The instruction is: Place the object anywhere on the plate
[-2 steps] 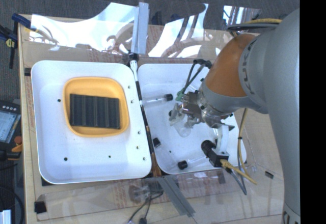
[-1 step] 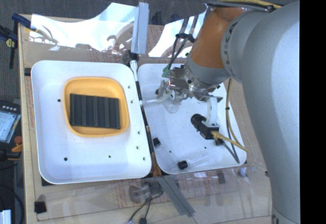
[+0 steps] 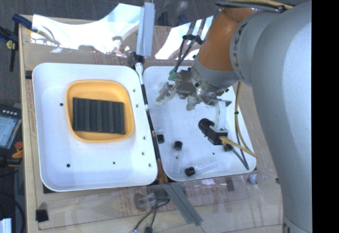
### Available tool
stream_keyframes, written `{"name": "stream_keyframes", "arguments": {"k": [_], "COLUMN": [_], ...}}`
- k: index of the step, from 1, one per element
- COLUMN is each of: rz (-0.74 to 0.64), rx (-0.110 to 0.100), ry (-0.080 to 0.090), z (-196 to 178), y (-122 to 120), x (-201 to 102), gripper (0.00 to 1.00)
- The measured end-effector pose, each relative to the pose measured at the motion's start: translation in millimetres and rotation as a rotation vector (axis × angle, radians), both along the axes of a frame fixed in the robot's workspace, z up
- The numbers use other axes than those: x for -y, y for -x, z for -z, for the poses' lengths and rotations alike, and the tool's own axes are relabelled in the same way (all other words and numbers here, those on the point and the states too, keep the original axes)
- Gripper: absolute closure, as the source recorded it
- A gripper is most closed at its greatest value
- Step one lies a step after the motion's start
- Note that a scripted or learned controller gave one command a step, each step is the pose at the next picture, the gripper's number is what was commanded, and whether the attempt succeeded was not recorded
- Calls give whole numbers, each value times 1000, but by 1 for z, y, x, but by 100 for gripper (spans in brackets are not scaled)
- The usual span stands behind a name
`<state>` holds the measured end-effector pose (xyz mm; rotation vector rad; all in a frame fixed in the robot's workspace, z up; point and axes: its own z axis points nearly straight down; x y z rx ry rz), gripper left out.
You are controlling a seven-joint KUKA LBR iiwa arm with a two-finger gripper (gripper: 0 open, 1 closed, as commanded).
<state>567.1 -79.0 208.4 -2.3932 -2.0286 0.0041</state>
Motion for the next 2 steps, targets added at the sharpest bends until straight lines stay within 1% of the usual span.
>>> {"name": "stream_keyframes", "arguments": {"k": [1, 2], "rz": [-422, -471], "rx": [0, 3], "ry": [-1, -1], "z": [17, 17], "y": [-13, -14], "x": [-71, -108], "gripper": [0, 0]}}
